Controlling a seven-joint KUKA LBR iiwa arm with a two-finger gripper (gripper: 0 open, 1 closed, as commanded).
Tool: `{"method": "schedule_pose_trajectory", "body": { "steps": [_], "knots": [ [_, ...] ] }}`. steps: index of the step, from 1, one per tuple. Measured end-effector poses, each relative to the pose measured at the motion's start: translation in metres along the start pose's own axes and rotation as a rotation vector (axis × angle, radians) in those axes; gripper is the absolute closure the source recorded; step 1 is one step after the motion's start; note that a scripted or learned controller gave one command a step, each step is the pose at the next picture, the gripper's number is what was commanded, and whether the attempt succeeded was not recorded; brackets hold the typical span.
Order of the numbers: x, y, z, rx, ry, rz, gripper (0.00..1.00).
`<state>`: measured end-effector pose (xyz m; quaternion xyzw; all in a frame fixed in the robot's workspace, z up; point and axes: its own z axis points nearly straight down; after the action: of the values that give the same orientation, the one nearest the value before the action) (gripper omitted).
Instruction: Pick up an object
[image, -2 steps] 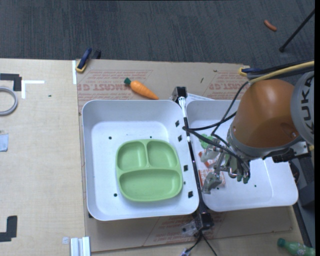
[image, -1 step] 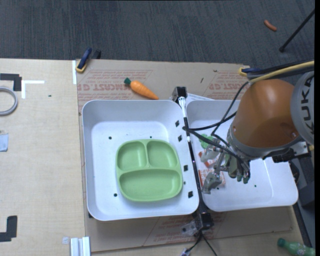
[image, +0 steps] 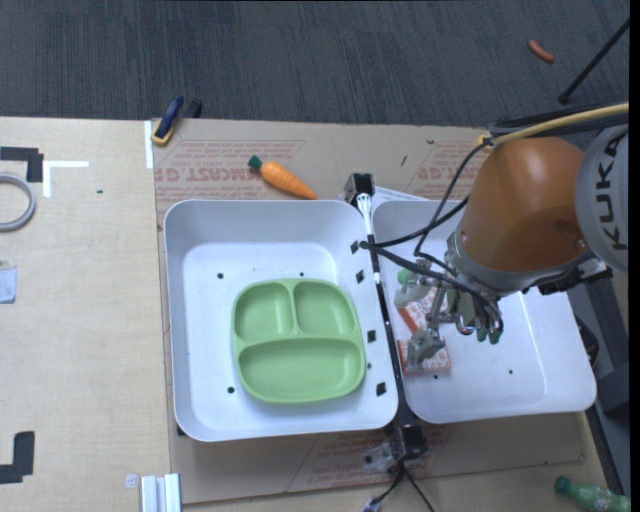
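Note:
My gripper (image: 432, 338) reaches down into the left part of the right bin (image: 520, 385), below the arm's orange band (image: 525, 215). Under and around it lies a small heap of objects: an orange-red piece (image: 410, 318), a pale greenish item (image: 410, 296) and a white and red packet (image: 428, 362). The gripper's body and cables hide part of this heap, and I cannot make out whether anything sits in the gripper. In the left bin (image: 190, 300) lies a green divided plate (image: 297, 340).
A toy carrot (image: 284, 178) lies on the cardboard behind the bins. A blue marker (image: 168, 118) rests at the bench's back edge. A green bottle (image: 592, 492) lies at the lower right. A clamp (image: 360, 187) sits where the two bins meet.

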<state>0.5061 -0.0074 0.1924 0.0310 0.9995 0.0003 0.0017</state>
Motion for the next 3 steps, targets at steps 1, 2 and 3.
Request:
{"method": "schedule_pose_trajectory", "body": {
  "steps": [1, 2, 3],
  "knots": [
    [-0.015, 0.015, 0.0, -0.001, 0.0, -0.492, 0.0],
    [0.001, -0.02, 0.0, 0.0, 0.0, -0.621, 0.0],
    [0.019, -0.016, 0.0, 0.0, -0.001, -0.839, 0.0]
  ]
}}
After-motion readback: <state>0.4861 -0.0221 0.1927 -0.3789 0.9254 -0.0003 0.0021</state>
